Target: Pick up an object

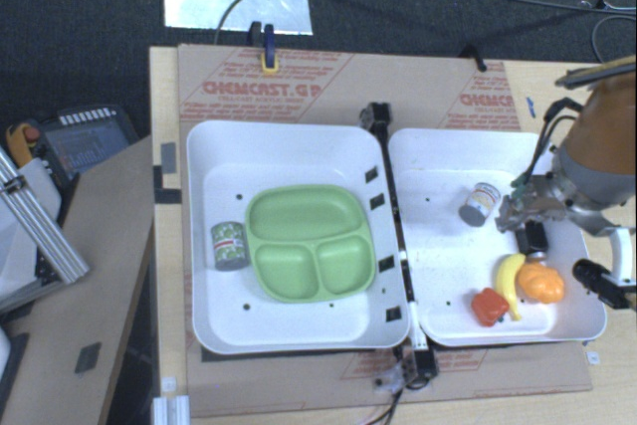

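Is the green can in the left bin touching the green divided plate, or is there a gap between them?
Apart. The camera view shows a thin strip of white bin floor between the green can and the left rim of the green divided plate.

The brown cardboard sheet (328,75) under the two bins carries red printing: "CHEMCAST G P" reads along its upper left part, and a second red imprint (probably the same brand, slanted and partly cut off by the bin) sits toward the upper right. Labels on the small cans are too blurred to read.
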Controlling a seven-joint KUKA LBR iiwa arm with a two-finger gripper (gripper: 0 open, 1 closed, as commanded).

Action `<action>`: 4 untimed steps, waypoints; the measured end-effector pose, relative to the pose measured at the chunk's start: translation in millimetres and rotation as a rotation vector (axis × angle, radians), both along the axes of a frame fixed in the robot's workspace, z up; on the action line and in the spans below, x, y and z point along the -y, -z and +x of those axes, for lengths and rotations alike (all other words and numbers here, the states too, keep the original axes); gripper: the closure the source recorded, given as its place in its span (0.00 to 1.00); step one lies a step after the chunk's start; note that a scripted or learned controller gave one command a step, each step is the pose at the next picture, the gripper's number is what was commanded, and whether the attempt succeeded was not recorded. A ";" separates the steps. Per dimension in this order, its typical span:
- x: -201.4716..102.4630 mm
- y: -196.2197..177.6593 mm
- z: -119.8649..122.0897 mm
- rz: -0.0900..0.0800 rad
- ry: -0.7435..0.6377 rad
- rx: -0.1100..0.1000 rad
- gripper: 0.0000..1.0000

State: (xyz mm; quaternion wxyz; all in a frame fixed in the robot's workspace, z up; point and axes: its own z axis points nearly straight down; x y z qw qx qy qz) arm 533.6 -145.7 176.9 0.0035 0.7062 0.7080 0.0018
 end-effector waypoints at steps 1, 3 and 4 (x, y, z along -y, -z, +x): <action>0.4 -45.3 1.7 0.001 -0.001 -0.001 1.00; -94.6 -43.4 45.9 0.004 -0.007 -0.003 1.00; -143.9 -40.5 54.2 0.004 -0.007 -0.005 1.00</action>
